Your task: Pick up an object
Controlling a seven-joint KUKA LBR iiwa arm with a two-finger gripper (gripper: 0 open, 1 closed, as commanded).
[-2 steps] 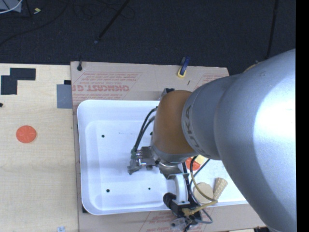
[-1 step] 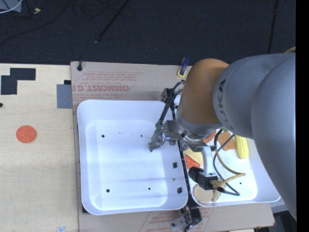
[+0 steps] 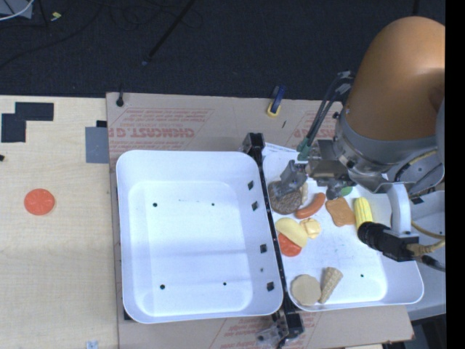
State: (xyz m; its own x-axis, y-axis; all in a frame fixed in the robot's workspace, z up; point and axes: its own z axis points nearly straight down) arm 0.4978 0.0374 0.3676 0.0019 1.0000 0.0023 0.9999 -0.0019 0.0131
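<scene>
Hovering over the right bin (image 3: 407, 291) holding eight toy foods, the fingers' (image 3: 293, 174) state is unclear.

A: What sort of place is shown?

B: A robotics lab or test cell. A KUKA arm (image 3: 396, 86) is mounted at a plywood bench (image 3: 51, 267), w/ two white bins (image 3: 145, 167) clamped side by side on cardboard (image 3: 182, 122).

A: Other evidence?

B: Black cables (image 3: 171, 24) are strewn over dark floor behind. Black and grey patches (image 3: 29, 118) and an orange dot (image 3: 39, 201) are stuck on the benchtop. Toy food (image 3: 299, 229) is used as test objs.
</scene>
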